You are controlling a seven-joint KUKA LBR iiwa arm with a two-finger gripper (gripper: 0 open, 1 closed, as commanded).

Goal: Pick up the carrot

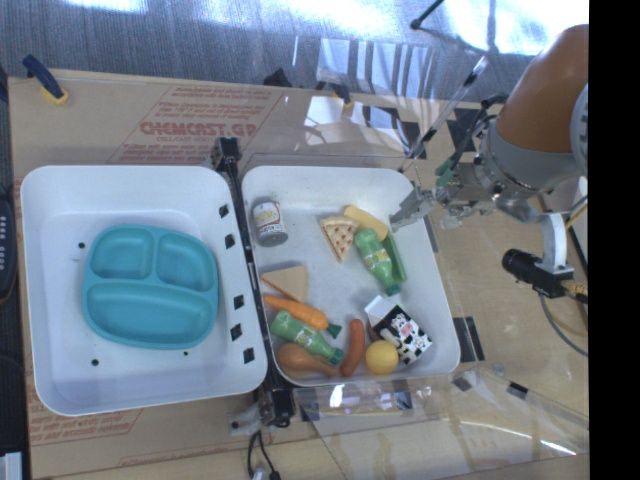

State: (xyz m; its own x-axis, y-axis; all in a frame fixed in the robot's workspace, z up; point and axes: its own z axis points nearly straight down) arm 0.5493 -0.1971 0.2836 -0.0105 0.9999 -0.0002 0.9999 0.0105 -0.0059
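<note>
"chemcast" cardboard (190, 128), carrot (297, 311) in right bin (432, 278)

Carrot (297, 311) partly under green bottle (306, 334).

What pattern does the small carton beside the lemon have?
The carton is white with black cow patches, shown best in the camera view.

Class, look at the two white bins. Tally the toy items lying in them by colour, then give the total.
Green: 2, bottle and bottle
Orange: 1, carrot
Yellow: 2, lemon and banana
Teal: 1, plate
Other colours: 6
Total: 12
</note>
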